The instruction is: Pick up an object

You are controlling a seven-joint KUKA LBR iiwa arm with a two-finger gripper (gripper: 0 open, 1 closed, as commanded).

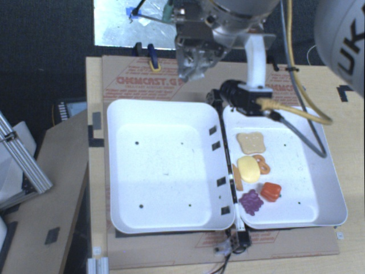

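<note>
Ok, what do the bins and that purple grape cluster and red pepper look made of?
The two shallow white bins look like thin moulded plastic with a smooth, slightly glossy finish: rounded corners, soft sheen. The purple grape cluster and the red pepper with a green stem seem to be toy food, probably plastic or rubber, given their flat, even colours; which of the two is hard to tell.

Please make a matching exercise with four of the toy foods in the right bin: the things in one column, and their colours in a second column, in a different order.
Things:
1. bread slice
2. lemon
3. pepper
4. grapes

Colours:
A. purple
B. pale tan
C. red-orange
D. yellow

Pairs: 1-B, 2-D, 3-C, 4-A. All four lie in the right bin, near its left wall.
</note>
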